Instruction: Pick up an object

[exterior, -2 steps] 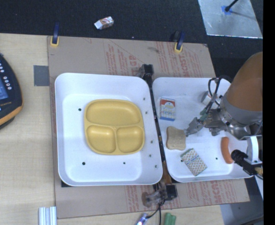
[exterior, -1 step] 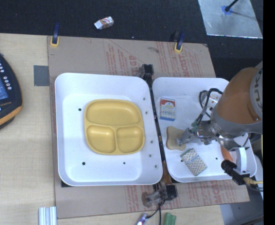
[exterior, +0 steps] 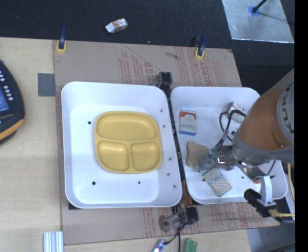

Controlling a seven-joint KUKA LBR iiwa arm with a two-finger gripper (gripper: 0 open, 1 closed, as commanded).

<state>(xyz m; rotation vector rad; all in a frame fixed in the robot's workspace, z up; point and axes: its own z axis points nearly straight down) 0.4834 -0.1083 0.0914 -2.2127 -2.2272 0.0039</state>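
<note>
Bench [exterior: 22, 193] of pale wood spans the frame, a cardboard sheet [exterior: 143, 62] clamped over its centre. Left bin [exterior: 75, 140], centre frame, holds a yellow divided plate [exterior: 127, 140]. Right bin [exterior: 206, 96] is partly covered by the arm [exterior: 266, 127], entering at right edge. Pendant [exterior: 1, 106] lies at far left. Gripper [exterior: 212, 160] sits low in right bin, between a tan piece [exterior: 194, 152] and a checked packet [exterior: 218, 183]; possibly touching the former. Finger state: cannot tell, wrist and cabling obscure it. Small red-and-white carton [exterior: 187, 122] lies upper left in that bin, apart from the gripper.
</note>
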